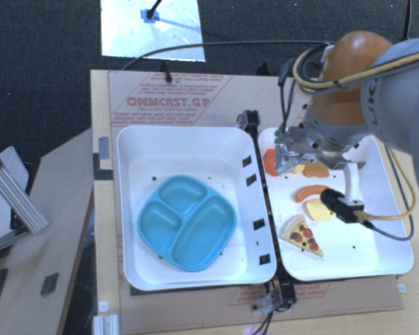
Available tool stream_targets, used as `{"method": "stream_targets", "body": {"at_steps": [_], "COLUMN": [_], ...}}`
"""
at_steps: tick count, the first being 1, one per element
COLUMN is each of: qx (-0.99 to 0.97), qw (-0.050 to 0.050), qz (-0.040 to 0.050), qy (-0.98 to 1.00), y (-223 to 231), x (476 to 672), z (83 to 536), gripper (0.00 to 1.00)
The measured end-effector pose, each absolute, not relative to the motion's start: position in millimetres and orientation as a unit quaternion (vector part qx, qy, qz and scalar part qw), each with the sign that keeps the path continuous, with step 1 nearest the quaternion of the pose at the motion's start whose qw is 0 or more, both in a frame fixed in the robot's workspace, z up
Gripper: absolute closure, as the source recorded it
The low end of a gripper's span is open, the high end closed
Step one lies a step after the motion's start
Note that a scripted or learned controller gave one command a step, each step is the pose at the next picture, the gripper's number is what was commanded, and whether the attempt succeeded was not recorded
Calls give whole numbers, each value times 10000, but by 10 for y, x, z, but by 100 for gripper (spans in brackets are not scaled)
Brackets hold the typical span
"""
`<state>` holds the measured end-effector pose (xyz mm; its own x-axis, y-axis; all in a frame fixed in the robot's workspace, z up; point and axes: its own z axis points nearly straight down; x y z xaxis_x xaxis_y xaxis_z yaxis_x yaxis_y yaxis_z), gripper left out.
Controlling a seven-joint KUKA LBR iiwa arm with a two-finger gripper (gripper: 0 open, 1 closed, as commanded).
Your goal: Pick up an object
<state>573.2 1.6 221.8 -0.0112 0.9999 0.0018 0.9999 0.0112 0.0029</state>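
Two bins (195,135), end effector (288,158) over right one.

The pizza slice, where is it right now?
The pizza slice lies in the right bin, near its front left corner, just below the yellow piece and the sausage.

- Sky-blue divided plate (187,222) in a white bin (129,187)
- Pizza slice (302,235): yellow with red dots
- Orange-red sausage (311,192)
- Grey arm (398,96) with an orange band (353,61)
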Motion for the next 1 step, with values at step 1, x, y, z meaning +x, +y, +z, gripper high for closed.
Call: {"method": "stream_targets", "body": {"at_steps": [1], "qx": [7031], "qw": [-3], "qz": [17], "qy": [7111], "y": [572], "x": [5854], "z": [2157], "gripper": [100]}}
